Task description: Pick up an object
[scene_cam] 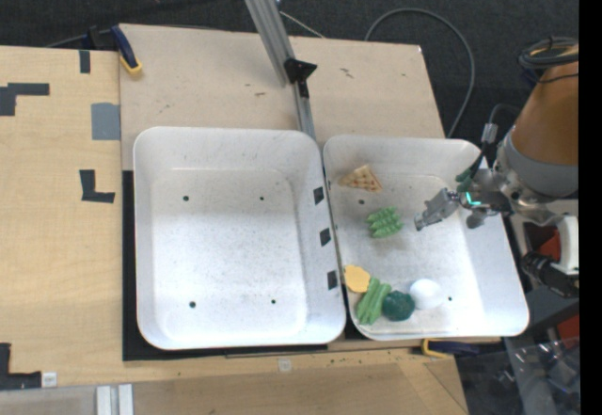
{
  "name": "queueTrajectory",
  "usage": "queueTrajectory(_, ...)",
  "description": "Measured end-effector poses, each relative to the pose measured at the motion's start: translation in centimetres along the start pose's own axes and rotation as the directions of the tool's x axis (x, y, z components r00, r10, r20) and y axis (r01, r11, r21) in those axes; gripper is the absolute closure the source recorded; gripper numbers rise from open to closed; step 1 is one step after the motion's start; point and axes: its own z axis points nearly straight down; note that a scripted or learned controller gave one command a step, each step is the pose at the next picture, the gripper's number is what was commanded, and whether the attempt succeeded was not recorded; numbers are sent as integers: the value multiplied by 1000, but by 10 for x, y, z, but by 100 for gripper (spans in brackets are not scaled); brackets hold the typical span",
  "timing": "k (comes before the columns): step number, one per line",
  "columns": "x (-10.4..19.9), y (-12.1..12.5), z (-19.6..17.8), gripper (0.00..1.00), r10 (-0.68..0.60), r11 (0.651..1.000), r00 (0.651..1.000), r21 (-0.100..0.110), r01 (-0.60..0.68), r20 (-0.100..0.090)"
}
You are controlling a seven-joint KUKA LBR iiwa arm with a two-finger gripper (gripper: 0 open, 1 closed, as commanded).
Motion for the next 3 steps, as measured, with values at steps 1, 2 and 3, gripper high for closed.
queueTrajectory(1,0,2,44,0,1,1000,1000,5,-1,0)
queueTrajectory(2,2,-10,97,0,1,1000,1000,7,-1,-2)
queueTrajectory(3,3,-11,150,0,1,1000,1000,2,-1,0)
